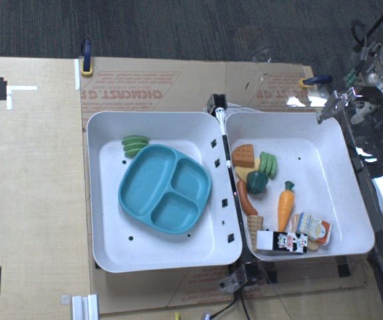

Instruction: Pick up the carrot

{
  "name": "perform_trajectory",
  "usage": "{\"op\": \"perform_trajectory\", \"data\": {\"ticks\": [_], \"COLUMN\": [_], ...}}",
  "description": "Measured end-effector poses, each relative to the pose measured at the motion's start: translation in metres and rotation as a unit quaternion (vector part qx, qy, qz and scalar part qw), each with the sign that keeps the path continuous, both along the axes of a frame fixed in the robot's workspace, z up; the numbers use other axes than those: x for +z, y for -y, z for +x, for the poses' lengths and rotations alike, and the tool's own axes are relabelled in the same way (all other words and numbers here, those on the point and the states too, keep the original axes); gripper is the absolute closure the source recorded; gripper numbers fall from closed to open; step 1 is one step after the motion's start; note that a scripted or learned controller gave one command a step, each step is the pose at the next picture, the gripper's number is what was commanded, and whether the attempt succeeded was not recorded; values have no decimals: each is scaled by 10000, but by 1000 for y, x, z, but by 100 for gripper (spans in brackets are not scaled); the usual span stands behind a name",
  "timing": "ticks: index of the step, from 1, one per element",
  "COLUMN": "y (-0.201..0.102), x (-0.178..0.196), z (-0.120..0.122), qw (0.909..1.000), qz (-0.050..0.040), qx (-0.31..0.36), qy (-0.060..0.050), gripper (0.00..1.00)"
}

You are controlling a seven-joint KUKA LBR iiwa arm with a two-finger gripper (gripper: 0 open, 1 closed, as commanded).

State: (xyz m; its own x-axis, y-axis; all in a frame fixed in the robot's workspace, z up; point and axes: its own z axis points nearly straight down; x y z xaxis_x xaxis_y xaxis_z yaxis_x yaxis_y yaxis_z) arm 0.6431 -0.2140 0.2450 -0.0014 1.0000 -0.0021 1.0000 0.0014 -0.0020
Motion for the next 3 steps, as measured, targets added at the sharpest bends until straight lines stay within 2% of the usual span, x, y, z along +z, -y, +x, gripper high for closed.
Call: {"op": "perform_trajectory", "data": {"ticks": [1, 2, 3], "y": [-18, -58, -104], "x": [-113, -154, -153], "z": [-76, -135, -163], "qw": [9972, 9936, 9852], "qz": [8, 11, 13], "qx": [-753, -1126, -1714], "qy": [-7, -6, 24], "gripper": [0, 0, 0]}}
